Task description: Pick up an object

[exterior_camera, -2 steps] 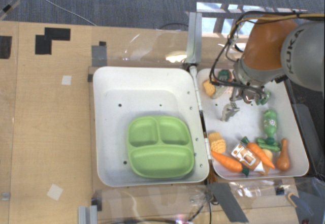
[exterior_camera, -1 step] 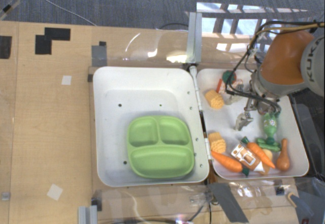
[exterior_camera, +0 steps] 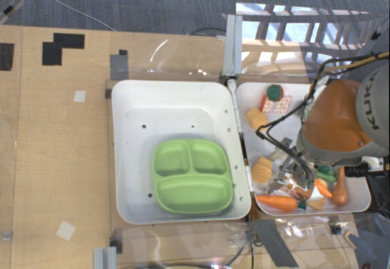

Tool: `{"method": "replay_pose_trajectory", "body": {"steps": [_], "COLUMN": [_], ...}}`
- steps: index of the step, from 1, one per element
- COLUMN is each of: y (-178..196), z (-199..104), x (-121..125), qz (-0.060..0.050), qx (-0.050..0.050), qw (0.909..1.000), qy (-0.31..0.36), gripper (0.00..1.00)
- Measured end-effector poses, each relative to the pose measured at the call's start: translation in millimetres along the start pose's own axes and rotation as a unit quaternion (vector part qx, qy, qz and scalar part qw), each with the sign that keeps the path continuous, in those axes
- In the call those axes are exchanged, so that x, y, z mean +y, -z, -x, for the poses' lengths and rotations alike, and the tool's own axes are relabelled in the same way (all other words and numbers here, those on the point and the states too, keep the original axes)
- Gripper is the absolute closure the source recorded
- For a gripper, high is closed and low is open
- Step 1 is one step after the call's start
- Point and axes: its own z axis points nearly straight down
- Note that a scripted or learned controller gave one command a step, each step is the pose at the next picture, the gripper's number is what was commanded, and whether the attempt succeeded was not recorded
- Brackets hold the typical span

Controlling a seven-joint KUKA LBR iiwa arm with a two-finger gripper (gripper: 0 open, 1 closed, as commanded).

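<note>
Two white bins are seen side by side on the wooden bench (exterior_camera: 55, 158). The left bin (exterior_camera: 131, 109) is taken up by a green divided plate (exterior_camera: 192, 176), 3 compartments, lying flat twd the bin's near-right part.

The right bin (exterior_camera: 244, 94) is packed w/ toy food. A carrot (exterior_camera: 277, 202) is laid flat along the near edge. A yellow waffle-like piece (exterior_camera: 262, 169) is spotted just above it, nr the left wall. Another yellow chunk (exterior_camera: 256, 118) is placed further back, and beside it a red-and-white strawberry-patterned box (exterior_camera: 275, 104) w/ a dark green round thing (exterior_camera: 275, 91) touching its far end. At the right end a brown-orange pear-shaped item (exterior_camera: 339, 190) is seen, w/ a small green piece (exterior_camera: 323, 171) and an orange wedge (exterior_camera: 323, 188) just beside it.

The arm (exterior_camera: 334, 118) is reached in from the right, orange band over the middle of the right bin. The hand (exterior_camera: 291, 177) is lowered into the near part of that bin, right over a small red-and-white packet (exterior_camera: 300, 189), between waffle piece and orange wedge, just above the carrot. Contact w/ the packet: can't be told. Whether the hand is open or closed: cannot be told, since metal parts and clutter are blurred together there.
</note>
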Motion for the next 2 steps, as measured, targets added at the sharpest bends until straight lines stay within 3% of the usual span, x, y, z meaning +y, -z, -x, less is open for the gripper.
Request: {"method": "replay_pose_trajectory", "body": {"steps": [1, 2], "y": [-4, -1], "z": [90, 22], "x": [0, -68], "qz": [-0.001, -0.002], "qx": [0.001, 0.000], "qw": [0.9967, 0.9905], "qy": [-0.081, -0.137], "gripper": [0.00, 0.00]}}
